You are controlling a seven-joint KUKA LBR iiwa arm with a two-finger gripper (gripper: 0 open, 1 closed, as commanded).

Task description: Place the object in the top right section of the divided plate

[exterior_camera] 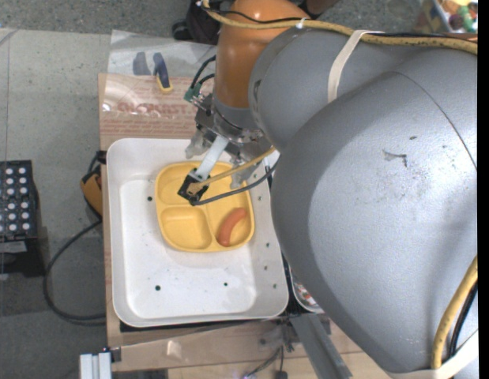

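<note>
Bin (133, 212) floor left and below yellow plate (189, 231) open; arm (370, 172) (bulky) blocks right side.

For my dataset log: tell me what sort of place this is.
Probably a robotics lab bench: a big grey robot arm reaches over a shallow white plastic bin holding a yellow divided plate, with loose black cables on the floor.

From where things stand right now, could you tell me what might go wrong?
The sausage lies in the lower right section of the yellow plate, apart from the gripper, so it may never reach the top right section. The gripper sits low over the plate's dividers and could knock the plate across the white bin.
</note>
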